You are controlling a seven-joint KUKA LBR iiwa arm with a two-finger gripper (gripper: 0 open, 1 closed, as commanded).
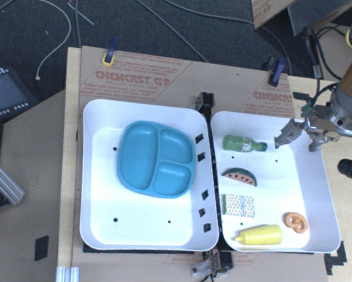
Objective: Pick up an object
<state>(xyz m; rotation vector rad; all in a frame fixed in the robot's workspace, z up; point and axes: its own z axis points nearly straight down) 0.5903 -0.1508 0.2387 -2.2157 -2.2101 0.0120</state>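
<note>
Gripper (301, 136), fingers spread wide and holding nothing; green bottle (244, 144) just to its left, long axis crosswise.

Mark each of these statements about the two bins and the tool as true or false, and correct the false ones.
1. The blue divided plate lies in the left bin. True.
2. The green bottle lies in the left bin. False: it lies in the right bin.
3. The tool hangs over the right bin's far edge, with nothing between its fingers. True.
4. The yellow bottle touches the watermelon slice. False: a patterned packet lies between them.
5. The pretzel sits on the plate. False: it sits in the right bin.
</note>
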